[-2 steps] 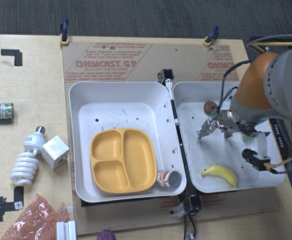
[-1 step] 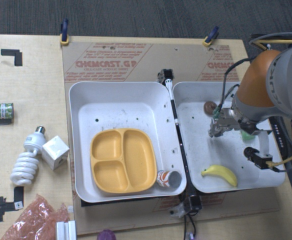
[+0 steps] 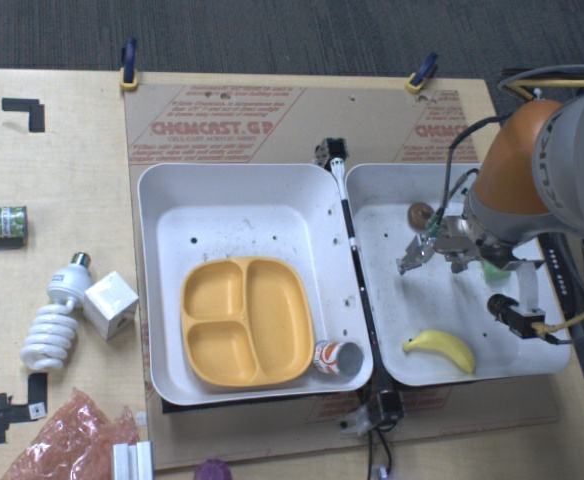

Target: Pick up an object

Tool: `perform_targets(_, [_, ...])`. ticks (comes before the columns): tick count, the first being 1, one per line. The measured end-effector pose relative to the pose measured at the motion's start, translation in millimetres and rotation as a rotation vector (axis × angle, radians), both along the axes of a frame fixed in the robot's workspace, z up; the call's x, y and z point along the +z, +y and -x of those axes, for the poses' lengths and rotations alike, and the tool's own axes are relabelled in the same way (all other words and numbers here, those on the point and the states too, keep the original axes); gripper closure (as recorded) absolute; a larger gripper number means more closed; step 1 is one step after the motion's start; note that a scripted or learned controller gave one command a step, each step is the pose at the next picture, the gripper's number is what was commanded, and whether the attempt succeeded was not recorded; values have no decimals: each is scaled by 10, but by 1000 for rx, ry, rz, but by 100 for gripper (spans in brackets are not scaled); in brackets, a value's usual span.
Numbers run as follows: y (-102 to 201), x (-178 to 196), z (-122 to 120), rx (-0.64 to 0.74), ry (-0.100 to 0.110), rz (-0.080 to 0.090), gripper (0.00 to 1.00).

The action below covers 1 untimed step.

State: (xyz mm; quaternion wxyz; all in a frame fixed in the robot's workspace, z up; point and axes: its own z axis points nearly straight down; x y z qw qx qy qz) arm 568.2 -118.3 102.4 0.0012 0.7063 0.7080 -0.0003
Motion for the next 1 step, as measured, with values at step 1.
perform_targets(1, [242, -102, 418, -4, 2, -2, 0])
